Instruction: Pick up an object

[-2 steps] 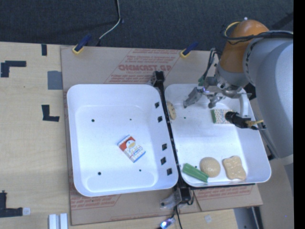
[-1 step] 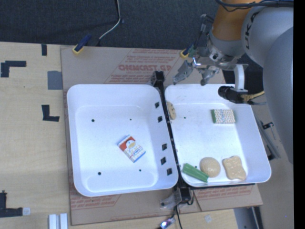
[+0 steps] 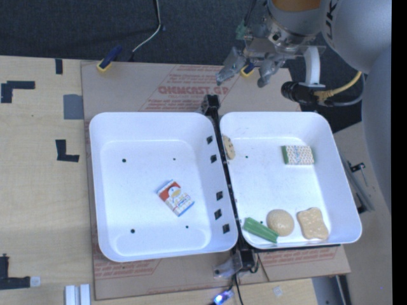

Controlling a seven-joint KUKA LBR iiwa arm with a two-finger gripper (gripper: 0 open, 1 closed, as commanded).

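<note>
Down at the right bin's near edge sit a green piece, a round beige lump and a tan biscuit shape. Its far right corner has a speckled sponge block. Over in the left bin, a small red-and-white carton lies mid-floor. Gripper hovers beyond the bins' far edge, fingers spread, nothing between them.

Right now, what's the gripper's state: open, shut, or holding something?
Gripper: open, nothing between its fingers, raised beyond the far edge of the right bin.
</note>
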